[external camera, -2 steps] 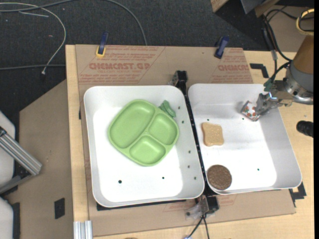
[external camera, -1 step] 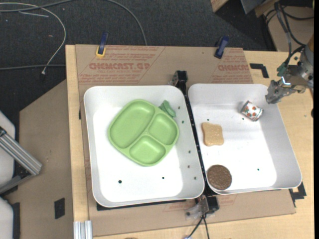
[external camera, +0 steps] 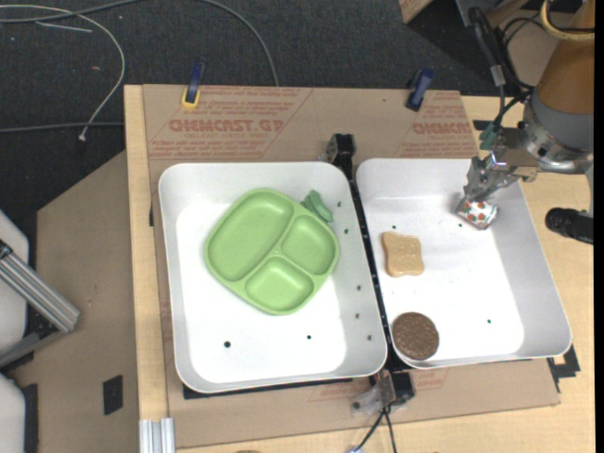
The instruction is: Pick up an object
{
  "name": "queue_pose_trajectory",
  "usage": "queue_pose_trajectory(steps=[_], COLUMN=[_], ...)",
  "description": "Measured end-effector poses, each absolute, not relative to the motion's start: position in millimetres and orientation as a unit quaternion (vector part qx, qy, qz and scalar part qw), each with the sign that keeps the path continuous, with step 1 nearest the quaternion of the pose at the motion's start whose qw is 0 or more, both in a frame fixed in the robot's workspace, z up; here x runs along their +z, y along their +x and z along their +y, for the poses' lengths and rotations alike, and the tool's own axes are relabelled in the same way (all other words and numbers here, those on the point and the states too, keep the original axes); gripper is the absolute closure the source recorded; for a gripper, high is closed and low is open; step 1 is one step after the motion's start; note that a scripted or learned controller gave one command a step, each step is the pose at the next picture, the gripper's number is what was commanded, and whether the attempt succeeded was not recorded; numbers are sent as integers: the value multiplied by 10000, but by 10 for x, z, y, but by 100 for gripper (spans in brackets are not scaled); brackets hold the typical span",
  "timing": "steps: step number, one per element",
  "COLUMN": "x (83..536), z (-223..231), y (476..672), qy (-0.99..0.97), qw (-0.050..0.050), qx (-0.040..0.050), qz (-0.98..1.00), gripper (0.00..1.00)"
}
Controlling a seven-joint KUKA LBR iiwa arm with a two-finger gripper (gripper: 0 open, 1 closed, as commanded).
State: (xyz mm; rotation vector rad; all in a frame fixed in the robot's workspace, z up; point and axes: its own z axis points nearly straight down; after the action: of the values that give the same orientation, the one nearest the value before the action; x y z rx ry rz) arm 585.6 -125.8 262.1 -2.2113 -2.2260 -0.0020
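Camera view is showing the claw [external camera: 483,189] working low over the right bin [external camera: 528,295], near its far edge, right above a small red-and-white object [external camera: 478,212] and seemingly touching it. Whether the claw is gripping it, I cannot tell. The grasp step is looking underway; next it is needing a firm closure and a straight lift.

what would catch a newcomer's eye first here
The bright green plate stands out most, lying in the middle of the left bin. Next comes the gripper, reaching in from the right over the far end of the right bin, right above a small red-and-white object. A tan toast piece and a brown disc lie nearer in that bin.
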Motion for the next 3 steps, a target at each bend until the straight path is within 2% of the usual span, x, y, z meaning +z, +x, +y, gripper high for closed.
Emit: queue_pose_trajectory(steps=[1, 3], x=[2534, 2246], z=[-650, 459], y=[5799, 5474], qy=[-7047, -7049], qw=[23, 31], qx=[-5, 5], qz=[-7095, -7093], gripper=[100, 100])
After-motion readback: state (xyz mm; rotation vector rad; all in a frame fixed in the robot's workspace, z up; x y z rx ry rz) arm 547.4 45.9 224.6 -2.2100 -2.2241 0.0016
